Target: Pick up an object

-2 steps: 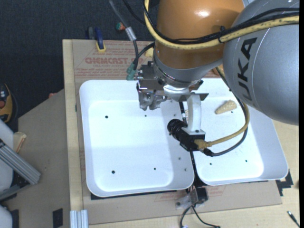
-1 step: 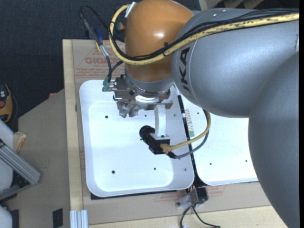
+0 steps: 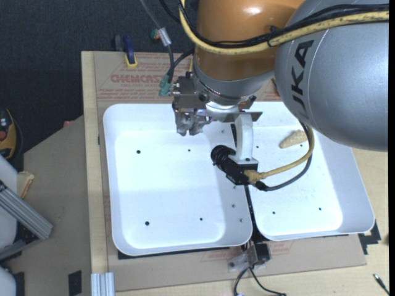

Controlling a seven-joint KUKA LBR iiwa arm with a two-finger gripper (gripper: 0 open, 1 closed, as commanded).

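A small tan, wedge-shaped object [image 3: 292, 139] lies in the right bin [image 3: 308, 211], near its back and partly under the arm's grey body. My gripper [image 3: 188, 128] hangs from the orange wrist over the back edge of the left bin [image 3: 166, 196], well to the left of the tan object. Nothing is visible beneath or in the gripper. The arm hides the back part of the right bin.
A black connector [image 3: 225, 160] with a yellow cable [image 3: 287, 168] dangles over the ridge between the bins. A blue and yellow clamp [image 3: 129, 51] sits on the bench's back left corner. Metal rails [image 3: 24, 217] lie off the bench to the left.
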